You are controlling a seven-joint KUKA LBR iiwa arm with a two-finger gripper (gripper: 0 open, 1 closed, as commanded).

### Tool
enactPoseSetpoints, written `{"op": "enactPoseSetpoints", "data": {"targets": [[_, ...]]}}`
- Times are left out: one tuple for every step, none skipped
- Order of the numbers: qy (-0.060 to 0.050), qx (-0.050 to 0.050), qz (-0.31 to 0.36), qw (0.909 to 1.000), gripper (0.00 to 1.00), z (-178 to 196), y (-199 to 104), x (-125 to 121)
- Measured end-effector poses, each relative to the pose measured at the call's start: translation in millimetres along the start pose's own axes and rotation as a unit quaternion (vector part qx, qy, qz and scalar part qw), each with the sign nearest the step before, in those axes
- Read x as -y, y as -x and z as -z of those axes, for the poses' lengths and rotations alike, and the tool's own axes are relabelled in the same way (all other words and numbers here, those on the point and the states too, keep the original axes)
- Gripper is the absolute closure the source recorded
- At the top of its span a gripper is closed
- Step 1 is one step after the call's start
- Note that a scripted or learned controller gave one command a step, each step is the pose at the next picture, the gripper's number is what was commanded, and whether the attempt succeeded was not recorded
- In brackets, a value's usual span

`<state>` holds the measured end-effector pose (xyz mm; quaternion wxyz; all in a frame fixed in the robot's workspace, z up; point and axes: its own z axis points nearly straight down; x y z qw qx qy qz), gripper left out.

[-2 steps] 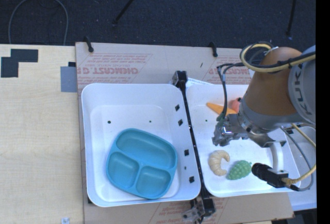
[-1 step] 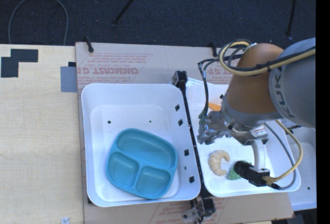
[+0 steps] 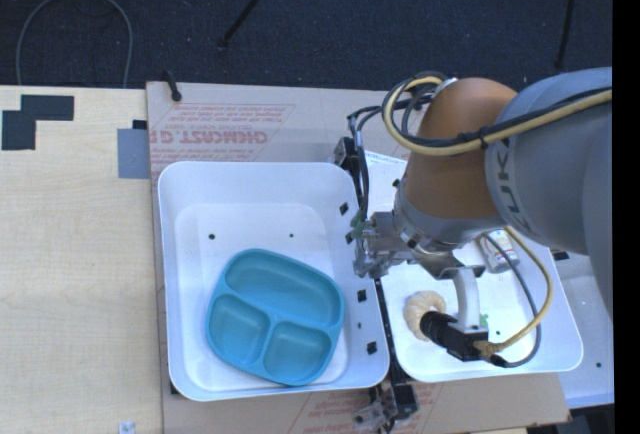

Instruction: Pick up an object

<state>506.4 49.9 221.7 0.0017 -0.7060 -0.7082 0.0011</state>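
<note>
The step in hand looks like the approach to a grasp: the arm [image 3: 560, 152] leans in over the right bin [image 3: 556, 342], and nothing can be seen lifted clear of either bin, so the pick reads as not yet made. The likeliest target is the pale round object [image 3: 424, 306], which lies on the floor of the right bin toward its left half, just beside the wrist and partly overhung by it. The other candidate, a blue divided plate [image 3: 275, 317], lies flat in the left bin [image 3: 252, 169], tilted a little against the bin's lines and well apart from the arm. The gripper [image 3: 374, 257] shows as grey metal hardware below the orange band [image 3: 450, 152], hard by the wall where the two bins meet. The bulk of the wrist covers its working end, so I cannot tell how far open it stands, nor whether it touches or holds anything. No object is visibly gripped. As a judgement, the next move calls for the gripper to be centred over the pale object, not over the dividing wall, then lowered squarely onto it. The object looks small and rounded, so an off-centre closing could roll it aside. The light wooden surface [image 3: 70, 272] to the left of the bins plays no part.
</note>
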Motion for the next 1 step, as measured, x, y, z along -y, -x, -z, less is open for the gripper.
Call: {"op": "enactPoseSetpoints", "data": {"targets": [[-0.001,0.0,-0.001,1.0,1.0,-9.7,-52.1,8.7]]}}
